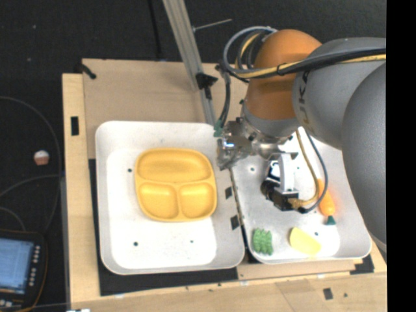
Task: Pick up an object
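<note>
My tool (227,149) hung mid-frame by the left bin's (117,242) rim, beside the tray (175,184); apart or together, I couldn't tell.

Grey arm (354,103) reaches in from the right — orange-banded wrist (279,77) pointing down.

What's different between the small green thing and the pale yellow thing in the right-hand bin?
The green thing is bumpy; the yellow thing is smooth. The yellow thing looks wider than the green thing. Both lie near the right bin's front edge.
</note>
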Controlling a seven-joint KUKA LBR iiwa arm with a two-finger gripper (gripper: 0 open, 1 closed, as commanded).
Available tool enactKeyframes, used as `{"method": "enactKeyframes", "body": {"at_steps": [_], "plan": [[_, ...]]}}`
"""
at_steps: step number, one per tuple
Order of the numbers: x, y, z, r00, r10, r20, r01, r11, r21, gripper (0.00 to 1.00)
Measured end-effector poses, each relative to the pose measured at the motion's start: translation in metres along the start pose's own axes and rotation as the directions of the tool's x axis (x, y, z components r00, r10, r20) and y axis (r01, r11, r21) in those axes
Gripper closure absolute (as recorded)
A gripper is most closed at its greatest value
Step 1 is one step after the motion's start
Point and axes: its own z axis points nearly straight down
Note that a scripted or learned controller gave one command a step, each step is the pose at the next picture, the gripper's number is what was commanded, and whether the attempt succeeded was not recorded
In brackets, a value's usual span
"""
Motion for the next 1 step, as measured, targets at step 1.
{"method": "enactKeyframes", "body": {"at_steps": [1], "plan": [[0.0397, -0.0148, -0.0052, 1.000, 0.000, -0.001, 0.000, 1.000, 0.000, 1.00]]}}
